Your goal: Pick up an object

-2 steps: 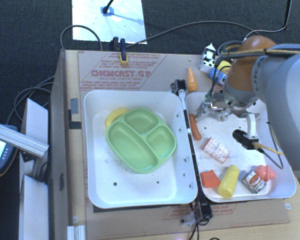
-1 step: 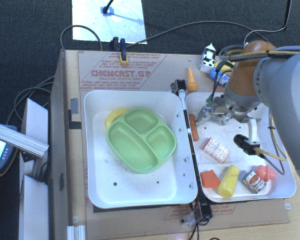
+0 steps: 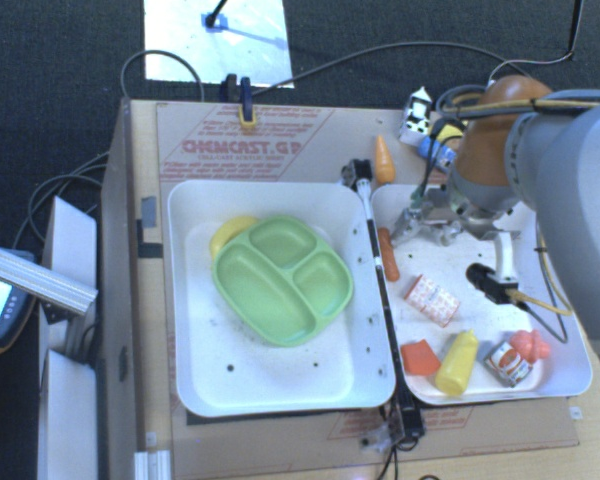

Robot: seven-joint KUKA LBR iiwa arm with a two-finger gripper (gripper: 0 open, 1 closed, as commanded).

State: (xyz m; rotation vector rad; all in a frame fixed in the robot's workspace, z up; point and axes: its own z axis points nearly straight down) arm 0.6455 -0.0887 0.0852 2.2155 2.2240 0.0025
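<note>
Cardboard sheet (image 3: 240,138) with red print, lying beneath two white bins. Clamp (image 3: 246,101), yellow and blue, on the sheet's far edge. Reflective square panel (image 3: 216,25) beyond that edge, on dark carpet. Black cable (image 3: 310,65) looping between panel and sheet. Grey device (image 3: 5,298) left of the sheet.
</note>
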